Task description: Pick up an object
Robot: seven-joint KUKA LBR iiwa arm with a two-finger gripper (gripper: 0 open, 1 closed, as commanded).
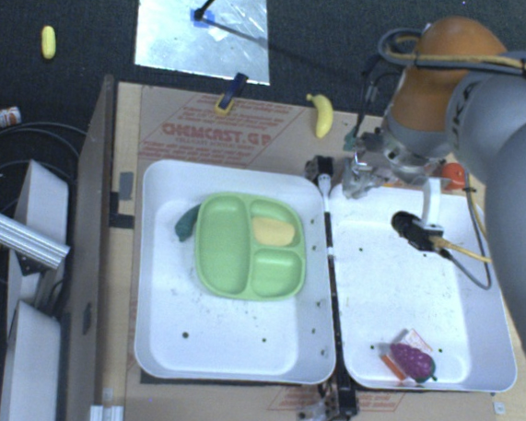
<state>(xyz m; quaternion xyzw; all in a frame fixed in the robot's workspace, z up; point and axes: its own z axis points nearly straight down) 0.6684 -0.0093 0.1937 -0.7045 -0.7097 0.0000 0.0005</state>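
At 6 o'clock in the right bin (475, 318): purple toy (412, 361), likeliest pick, lying on a pale card (416, 339), with an orange piece (389, 365) touching at its 9 o'clock. End effector (358, 184) sits over the bin's 11 o'clock corner, well apart from the toy. Nothing visibly held, and can't tell how far open it is. Step looks like approach, no grasp yet. Next move calls for travel toward 5 o'clock, then descent over the toy. Path looks bare, though the card and orange piece could foul the grasp. Left bin (232, 341): green plate (232, 248), yellow piece (275, 231) in its 1 o'clock compartment, dark green piece (186, 223) at its 9 o'clock. Banana (322, 116) on tabletop (188, 119), 12 o'clock, outside both bins.
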